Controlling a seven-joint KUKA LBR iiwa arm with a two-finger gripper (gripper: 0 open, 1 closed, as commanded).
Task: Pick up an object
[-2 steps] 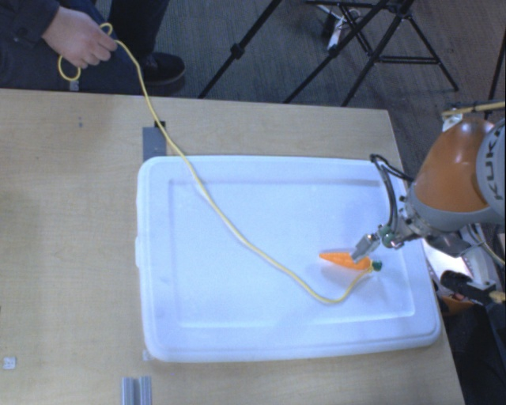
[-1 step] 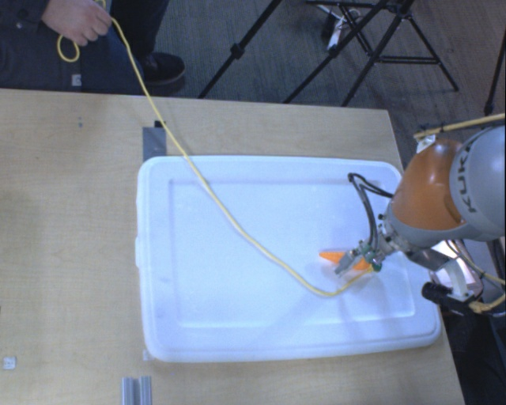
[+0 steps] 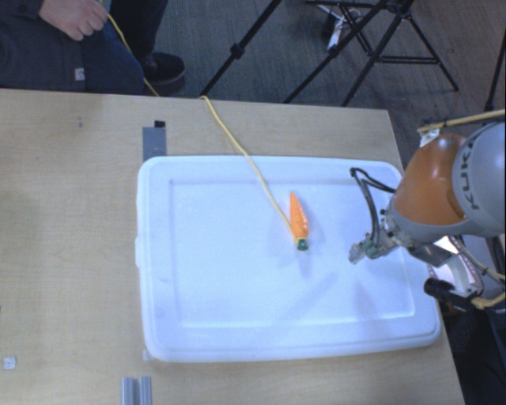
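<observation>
A small orange carrot (image 3: 298, 220) with a green tip lies near the middle of the white bin (image 3: 198, 332), hanging at the end of a yellow cord (image 3: 237, 150). My gripper (image 3: 365, 251) hovers low over the bin's right part, about a hand's width to the right of the carrot and a little nearer the front. Nothing shows between its fingers. The arm's orange band (image 3: 427, 194) sits just above and to the right of it.
The yellow cord runs from the carrot up to a person's hand (image 3: 79, 20) at the top left. A grey bracket (image 3: 155, 141) stands behind the bin's far left corner. Tripod legs (image 3: 371, 39) stand on the floor beyond the bench.
</observation>
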